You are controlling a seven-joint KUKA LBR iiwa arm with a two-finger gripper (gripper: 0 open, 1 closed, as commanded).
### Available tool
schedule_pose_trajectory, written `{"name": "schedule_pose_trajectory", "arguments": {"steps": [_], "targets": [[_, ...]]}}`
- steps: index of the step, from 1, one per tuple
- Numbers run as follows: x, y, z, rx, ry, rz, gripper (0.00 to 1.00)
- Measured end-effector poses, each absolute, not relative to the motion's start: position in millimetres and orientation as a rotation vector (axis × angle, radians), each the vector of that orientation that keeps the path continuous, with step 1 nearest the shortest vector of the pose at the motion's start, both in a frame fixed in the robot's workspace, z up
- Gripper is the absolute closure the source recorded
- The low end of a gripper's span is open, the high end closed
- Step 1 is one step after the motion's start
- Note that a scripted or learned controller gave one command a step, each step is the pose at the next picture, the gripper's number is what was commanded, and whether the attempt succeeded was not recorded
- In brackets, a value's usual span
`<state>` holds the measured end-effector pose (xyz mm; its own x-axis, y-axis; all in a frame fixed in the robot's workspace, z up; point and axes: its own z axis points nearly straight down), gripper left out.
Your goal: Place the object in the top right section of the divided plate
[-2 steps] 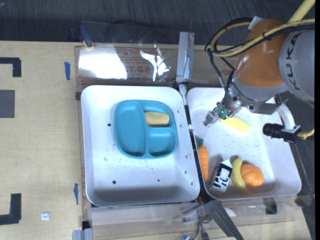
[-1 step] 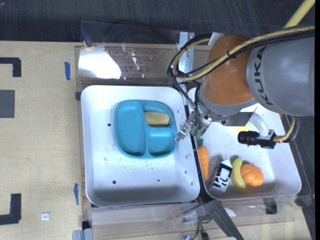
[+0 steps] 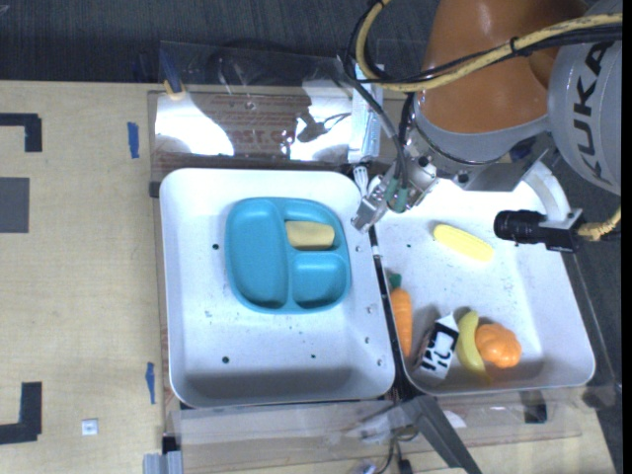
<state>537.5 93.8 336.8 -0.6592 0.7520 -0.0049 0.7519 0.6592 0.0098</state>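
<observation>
My claw [image 3: 367, 213] hangs near the centre of the frame, over the seam where the two white bins meet, just right of the plate. Nothing sits between its tips. Whether they are apart or together, I cannot tell; they are too small and blurred against the bin edge.

The task's thing, a tan block [image 3: 310, 234], lies in the upper right section of the blue divided plate [image 3: 259, 255]. It rests flat and inside the ridges, touching the section's floor and not riding over a divider. I judge the placing done, with my claw standing off to the plate's right, so that the block is clear of it.

The plate sits in the middle of the left bin [image 3: 197, 354], well away from its walls, which leaves room to come down from above.

Count, left bin: one plate, one block on it. Plate sections: three, one long at left, two smaller at right.

Count, right bin [image 3: 553, 304]: one pale yellow piece [image 3: 463, 243] at the upper middle, lying alone; one carrot [image 3: 401, 318] along the left wall; one black and white item [image 3: 437, 348], one banana [image 3: 469, 342] and one orange piece [image 3: 498, 345], bunched together toward the lower edge and touching one another. Five loose things there.
</observation>
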Motion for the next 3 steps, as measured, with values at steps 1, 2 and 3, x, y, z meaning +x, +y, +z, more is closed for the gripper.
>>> {"name": "schedule_pose_trajectory", "arguments": {"steps": [1,2,3], "targets": [[520.8,179,188,0.973,2.992,-0.003,1.0],[548.1,222,107,0.912,2.985,0.026,1.0],[494.7,205,126,1.233,2.879,0.011,1.0]]}}
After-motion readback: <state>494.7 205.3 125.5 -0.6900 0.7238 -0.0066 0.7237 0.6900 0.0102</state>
